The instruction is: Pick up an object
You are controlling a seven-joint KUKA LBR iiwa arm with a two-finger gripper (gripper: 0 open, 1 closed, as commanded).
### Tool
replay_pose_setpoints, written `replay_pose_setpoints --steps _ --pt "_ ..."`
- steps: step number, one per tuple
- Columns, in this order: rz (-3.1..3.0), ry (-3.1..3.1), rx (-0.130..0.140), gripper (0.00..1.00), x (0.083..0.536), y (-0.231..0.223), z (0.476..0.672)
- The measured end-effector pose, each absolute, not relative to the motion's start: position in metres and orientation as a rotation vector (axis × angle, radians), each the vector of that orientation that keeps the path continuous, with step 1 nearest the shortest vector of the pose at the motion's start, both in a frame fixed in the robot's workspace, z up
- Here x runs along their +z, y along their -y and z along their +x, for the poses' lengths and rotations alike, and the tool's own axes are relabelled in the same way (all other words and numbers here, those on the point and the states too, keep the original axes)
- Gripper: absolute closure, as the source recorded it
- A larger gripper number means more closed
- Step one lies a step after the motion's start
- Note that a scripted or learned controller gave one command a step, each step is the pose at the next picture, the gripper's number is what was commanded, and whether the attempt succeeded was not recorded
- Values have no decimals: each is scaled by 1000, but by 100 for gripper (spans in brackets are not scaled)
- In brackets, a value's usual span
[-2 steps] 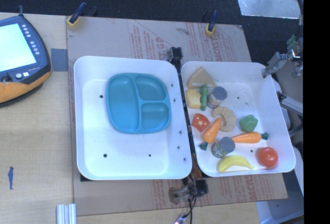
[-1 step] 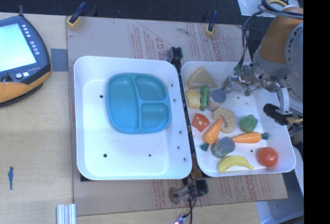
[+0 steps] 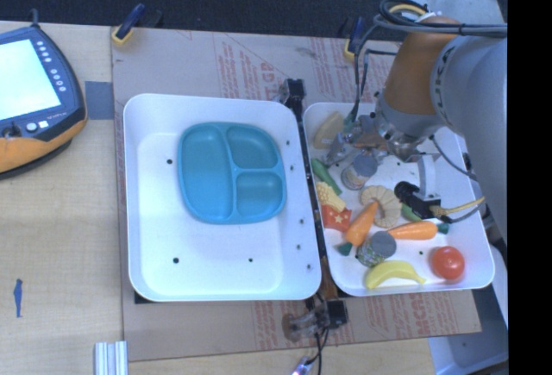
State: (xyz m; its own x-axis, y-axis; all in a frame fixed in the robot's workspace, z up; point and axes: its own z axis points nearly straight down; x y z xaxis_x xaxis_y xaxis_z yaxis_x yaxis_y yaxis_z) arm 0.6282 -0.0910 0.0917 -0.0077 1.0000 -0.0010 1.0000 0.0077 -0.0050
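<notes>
Two white bins sit side by side on a cardboard sheet [image 3: 216, 63], long rims touching down the middle.

Right bin [image 3: 457, 284], near edge: a banana [image 3: 394, 275] lies along the rim and a tomato [image 3: 447, 262] sits just beside it toward the right corner. There is little bare floor here.

Right bin, middle: a grey can [image 3: 375, 249] touches the banana's far side. One carrot [image 3: 416, 231] lies flat to the can's right, and a second carrot [image 3: 362, 224] slants up from the can. A red piece [image 3: 336, 216] and a corn cob [image 3: 328, 192] crowd the left wall. A pale ring-shaped piece [image 3: 382, 199] lies between the corn cob and the right half. All of these are packed close.

Right bin, far part: a green pod [image 3: 322, 171] lies by the left wall and a beige slice [image 3: 328, 130] in the far left corner. A grey disc [image 3: 362, 165] lies directly under the gripper [image 3: 360, 149]. Whether the gripper is open or closed cannot be told, and nothing is seen held in it. The arm [image 3: 423, 80] covers the far right corner.

Left bin [image 3: 134, 192]: a blue divided plate [image 3: 231, 172] sits toward the far half. Wide bare floor lies on the near side and along the left wall.

Far left of the bench: a tablet [image 3: 34, 97], well apart from the bins.
</notes>
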Motion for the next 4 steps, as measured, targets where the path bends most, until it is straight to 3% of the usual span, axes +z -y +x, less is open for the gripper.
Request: replay_pose_setpoints --steps 1,4 --pt "-2215 2225 3 0 92 108 656" --pt "-2221 2225 -1 0 92 143 657"
